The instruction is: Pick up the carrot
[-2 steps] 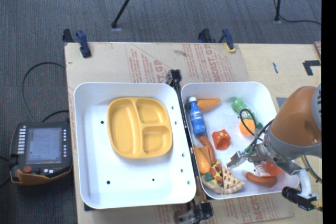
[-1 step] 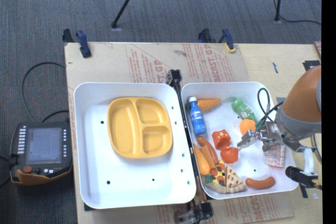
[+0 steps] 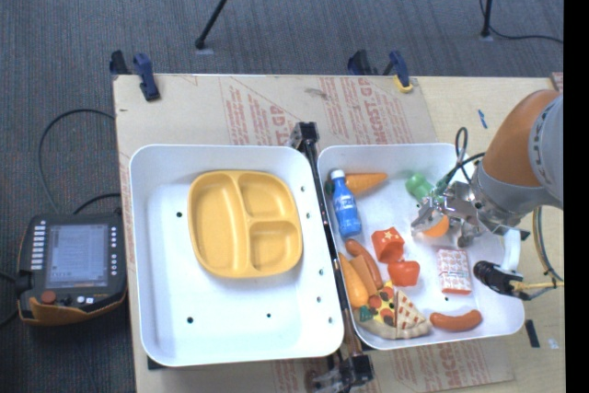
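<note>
So there are two white bins sitting side by side on the desk (image 3: pixel 230 101). The left bin (image 3: pixel 156 290) is holding one yellow divided plate (image 3: pixel 246 223), and the right bin (image 3: pixel 502 327) is carrying the whole pile: one blue bottle (image 3: pixel 346 204), one carrot (image 3: pixel 367 182), one green thing (image 3: pixel 419 186), two red pieces (image 3: pixel 396 258), one pizza slice (image 3: pixel 398 311), one sausage (image 3: pixel 455 320), one little red-and-white packet (image 3: pixel 453 271) and a couple of orange bits (image 3: pixel 359 276) along the bin's left wall.

The carrot is lying near the top of the right bin, just beside the bottle's cap, well to the left of the fingers (image 3: pixel 442 221) and a little above them, not touching them.

The fingers are sitting down in the right bin and closing narrowly around something small and orange; it's too small to tell what it is. The grey arm (image 3: pixel 525 156) with its orange band is reaching in from the right edge, wrist angling down and left toward the middle of that bin.
</note>
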Tool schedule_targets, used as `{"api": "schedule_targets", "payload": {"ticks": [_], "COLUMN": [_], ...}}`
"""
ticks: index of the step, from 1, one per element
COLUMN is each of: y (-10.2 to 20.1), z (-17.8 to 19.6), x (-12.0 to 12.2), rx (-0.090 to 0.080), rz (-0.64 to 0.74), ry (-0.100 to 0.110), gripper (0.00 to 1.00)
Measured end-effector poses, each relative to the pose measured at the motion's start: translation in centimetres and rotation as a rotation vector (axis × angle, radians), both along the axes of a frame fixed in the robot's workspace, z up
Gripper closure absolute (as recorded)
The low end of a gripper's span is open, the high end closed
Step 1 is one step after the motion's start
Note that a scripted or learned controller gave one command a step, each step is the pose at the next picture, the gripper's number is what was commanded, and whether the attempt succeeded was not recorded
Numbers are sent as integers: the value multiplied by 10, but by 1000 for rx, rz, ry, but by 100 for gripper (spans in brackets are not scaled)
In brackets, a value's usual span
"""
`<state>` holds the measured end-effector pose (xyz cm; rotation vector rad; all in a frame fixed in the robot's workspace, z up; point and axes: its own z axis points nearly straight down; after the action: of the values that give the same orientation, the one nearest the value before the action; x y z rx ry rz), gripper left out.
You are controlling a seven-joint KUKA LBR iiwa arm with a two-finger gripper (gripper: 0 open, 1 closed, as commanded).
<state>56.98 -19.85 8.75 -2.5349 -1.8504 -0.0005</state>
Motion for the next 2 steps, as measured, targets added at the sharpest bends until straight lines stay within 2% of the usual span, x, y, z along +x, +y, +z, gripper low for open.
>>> {"api": "schedule_targets", "payload": {"ticks": [1,2], "y": [1,1], "z": [10,9], "x": [0,0], "rx": [1,1], "rz": [4,5], "ry": [2,2], "gripper": [100,0]}}
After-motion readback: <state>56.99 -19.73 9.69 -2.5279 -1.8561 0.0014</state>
